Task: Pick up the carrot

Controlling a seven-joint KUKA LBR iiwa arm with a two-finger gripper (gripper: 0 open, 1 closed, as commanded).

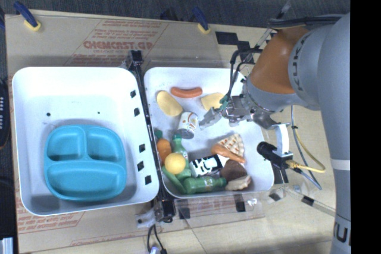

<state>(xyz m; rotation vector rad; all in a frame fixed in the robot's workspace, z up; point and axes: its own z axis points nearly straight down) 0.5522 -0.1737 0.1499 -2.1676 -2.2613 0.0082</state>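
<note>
The carrot (163, 148) is a short orange piece at the left wall of the right bin (196, 75), partly tucked under a green item (177, 144) and a yellow lemon (174, 162). My gripper (209, 115) hangs over the middle of that bin, right of a white cup (188, 122) and just below a yellow cheese wedge (211, 101). It is well to the right of and above the carrot, and nothing shows in it.
The right bin also holds a sausage (186, 91), a pale yellow chip (168, 104), a waffle-like wedge (231, 146), a black-and-white item (207, 165), a brown piece (234, 171) and a green vegetable (202, 184). The left bin (36, 86) holds a blue divided tray (86, 162).
</note>
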